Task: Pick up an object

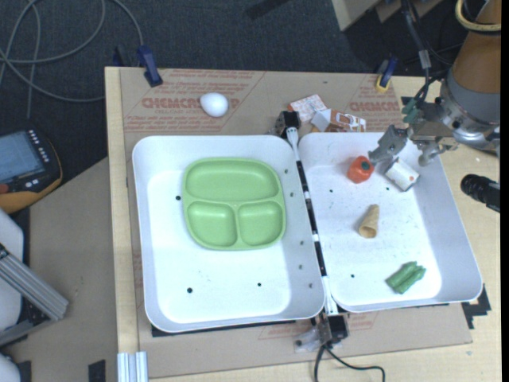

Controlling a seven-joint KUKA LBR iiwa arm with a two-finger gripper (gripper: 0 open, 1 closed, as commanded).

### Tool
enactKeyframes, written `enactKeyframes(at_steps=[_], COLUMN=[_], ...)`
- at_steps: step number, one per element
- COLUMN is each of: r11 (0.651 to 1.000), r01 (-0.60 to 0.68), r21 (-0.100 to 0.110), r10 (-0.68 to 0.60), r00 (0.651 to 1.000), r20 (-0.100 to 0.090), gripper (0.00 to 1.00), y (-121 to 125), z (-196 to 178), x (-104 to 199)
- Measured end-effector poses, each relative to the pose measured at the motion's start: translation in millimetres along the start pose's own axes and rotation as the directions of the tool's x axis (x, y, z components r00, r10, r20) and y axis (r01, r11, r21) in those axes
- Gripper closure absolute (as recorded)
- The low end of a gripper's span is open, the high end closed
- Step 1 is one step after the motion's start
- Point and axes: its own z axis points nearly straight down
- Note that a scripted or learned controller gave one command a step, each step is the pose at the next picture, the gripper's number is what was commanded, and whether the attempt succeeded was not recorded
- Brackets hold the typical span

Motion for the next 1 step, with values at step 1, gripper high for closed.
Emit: enactKeyframes(at_steps=[1], r11=[1.0], r01=[-0.001], r21=[0.0], r10=[0.001], r00=[1.0], r20=[0.0], gripper=[0.0], y=[5.9], z=[158.6], x=[-62.6])
